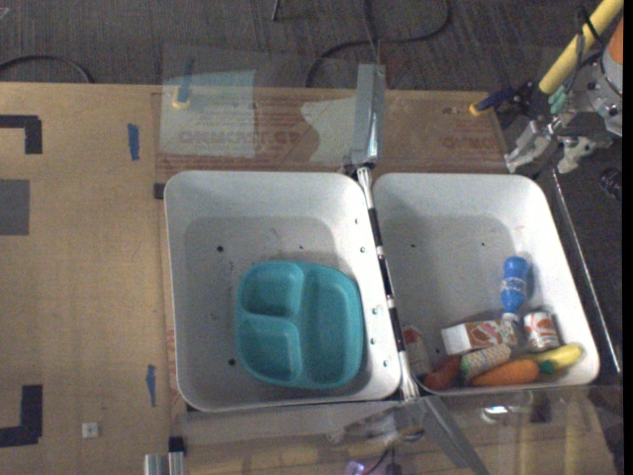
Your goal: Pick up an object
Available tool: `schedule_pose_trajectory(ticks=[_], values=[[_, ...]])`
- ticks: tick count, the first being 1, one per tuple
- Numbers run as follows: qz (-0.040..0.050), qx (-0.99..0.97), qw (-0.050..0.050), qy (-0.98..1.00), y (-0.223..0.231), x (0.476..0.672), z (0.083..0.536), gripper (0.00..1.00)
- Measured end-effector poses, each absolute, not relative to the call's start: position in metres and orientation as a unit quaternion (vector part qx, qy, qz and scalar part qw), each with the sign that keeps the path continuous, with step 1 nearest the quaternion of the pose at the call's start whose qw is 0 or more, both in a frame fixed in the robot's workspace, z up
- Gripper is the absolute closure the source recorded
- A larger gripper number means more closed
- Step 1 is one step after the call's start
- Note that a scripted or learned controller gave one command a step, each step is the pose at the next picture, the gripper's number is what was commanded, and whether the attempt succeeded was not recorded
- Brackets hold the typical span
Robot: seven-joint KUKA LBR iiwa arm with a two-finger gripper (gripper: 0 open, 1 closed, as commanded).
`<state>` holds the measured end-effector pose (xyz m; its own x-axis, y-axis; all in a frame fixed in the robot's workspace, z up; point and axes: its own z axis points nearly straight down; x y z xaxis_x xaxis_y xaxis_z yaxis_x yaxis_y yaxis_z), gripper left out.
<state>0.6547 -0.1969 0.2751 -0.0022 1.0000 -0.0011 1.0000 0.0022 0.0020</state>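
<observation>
My gripper (546, 155) hangs above the bench just beyond the far right corner of the right bin (445, 216), open, with nothing between its fingers. The objects lie along that bin's near right side, well away from the gripper. A blue bottle (512, 283) lies on its side. Below it are a small red and white can (539, 330) and a white box (477, 335). An orange carrot (510, 372), a yellow banana (560, 357) and a small red item (442, 374) rest against the near wall.
The left bin (198, 216) holds a teal divided plate (300, 323). A metal divider (368, 127) runs back from between the bins. Black cables (406, 8) lie on the floor behind the bench.
</observation>
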Motion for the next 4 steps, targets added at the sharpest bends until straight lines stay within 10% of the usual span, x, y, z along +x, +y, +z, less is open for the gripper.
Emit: schedule_pose_trajectory(ticks=[2, 3, 4], values=[[0.0013, 0.717, 0.002, 0.697, -0.209, 0.615, 0.096, 0.0], [0.0007, 0.761, 0.002, 0.648, -0.213, 0.653, 0.153, 0.0], [0.0048, 0.753, -0.001, 0.658, -0.21, 0.602, 0.095, 0.0]])
